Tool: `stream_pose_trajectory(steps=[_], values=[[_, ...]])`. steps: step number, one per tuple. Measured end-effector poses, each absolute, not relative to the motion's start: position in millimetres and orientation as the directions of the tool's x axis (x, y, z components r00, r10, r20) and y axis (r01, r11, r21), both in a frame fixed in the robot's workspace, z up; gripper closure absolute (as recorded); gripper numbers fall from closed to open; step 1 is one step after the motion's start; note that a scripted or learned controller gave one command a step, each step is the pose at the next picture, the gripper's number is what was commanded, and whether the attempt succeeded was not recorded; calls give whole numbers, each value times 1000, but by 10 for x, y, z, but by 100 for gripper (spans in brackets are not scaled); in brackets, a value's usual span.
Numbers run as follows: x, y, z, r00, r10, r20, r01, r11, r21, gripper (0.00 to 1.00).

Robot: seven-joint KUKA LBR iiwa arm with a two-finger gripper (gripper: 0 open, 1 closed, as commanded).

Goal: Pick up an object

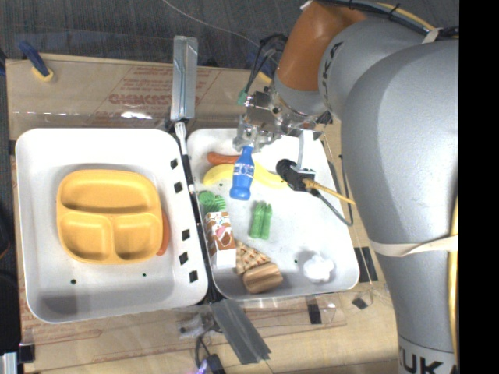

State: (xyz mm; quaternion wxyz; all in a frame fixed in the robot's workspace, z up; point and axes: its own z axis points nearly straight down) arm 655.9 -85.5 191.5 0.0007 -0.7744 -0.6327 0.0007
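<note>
Two shallow white bins are seen side by side on a tabletop (86,88) covered w/ brown cardboard.

The left bin (39,287) holds one yellow tray (109,213), divided into three compartments. One thin orange item (164,236) is tucked against the tray's right edge; what it is can't be told.

The right bin (343,244) holds nine loose things, one of each:
- one blue bottle (242,176) w/ a white cap, at the far end of the bin
- one banana (267,179), lying behind the bottle
- one orange sausage-shaped item (221,159), by the far left corner
- one round green item (210,201), against the left wall
- one green packet (260,220), approx. mid-bin
- one small printed carton (221,232), by the left wall
- one waffle (249,254), touching the carton
- one brown bread roll (262,278), at the near edge, touching the waffle
- one white lump (317,268), near the near right corner

The bottle's long axis is seen running nearly straight up and down the picture, slightly slanted. Its cap end points to the far side; its base points to the near side and a little left, over the banana.

The gripper (251,140) is placed directly over the cap end. Whether it's clamped on the bottle or not can't be told.
</note>
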Motion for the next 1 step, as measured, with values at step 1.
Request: stream_pose_trajectory(steps=[1], values=[[6043,-1181,1736,3,1000,1,1000,-3,-5,100]])
